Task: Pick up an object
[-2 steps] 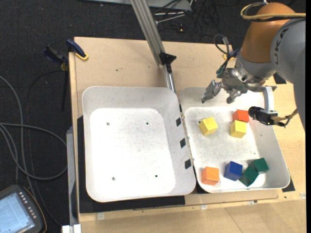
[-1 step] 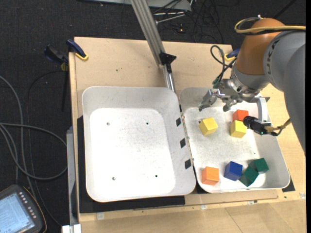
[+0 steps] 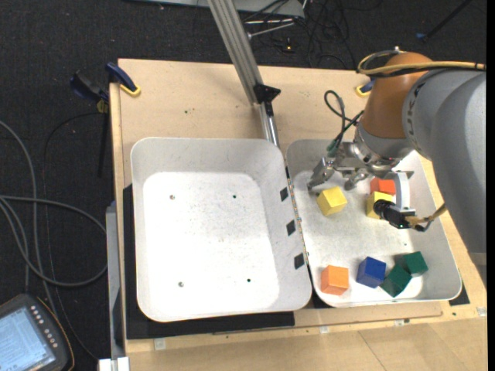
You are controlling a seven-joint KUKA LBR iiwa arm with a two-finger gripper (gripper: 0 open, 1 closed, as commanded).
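My gripper (image 3: pixel 333 179) hangs low over the upper left part of the right bin (image 3: pixel 349 239), its two fingers spread apart and open. A yellow cube (image 3: pixel 332 201) lies on the bin floor just in front of the fingertips, apart from them, and nothing is held between them. Behind the gripper, partly covered by the wrist, are a red-orange block (image 3: pixel 383 185) and a second yellow block (image 3: pixel 378 206). Along the bin's front edge lie an orange cube (image 3: pixel 335 279), a blue cube (image 3: pixel 372 271) and two green blocks (image 3: pixel 415 263) (image 3: pixel 397 281).
The left bin (image 3: pixel 205 226) stands beside the right one, their rims meeting near the gripper. A slanted metal pole (image 3: pixel 236 41) rises behind the bins. The grey arm (image 3: pixel 452 130) covers the bench's right side.
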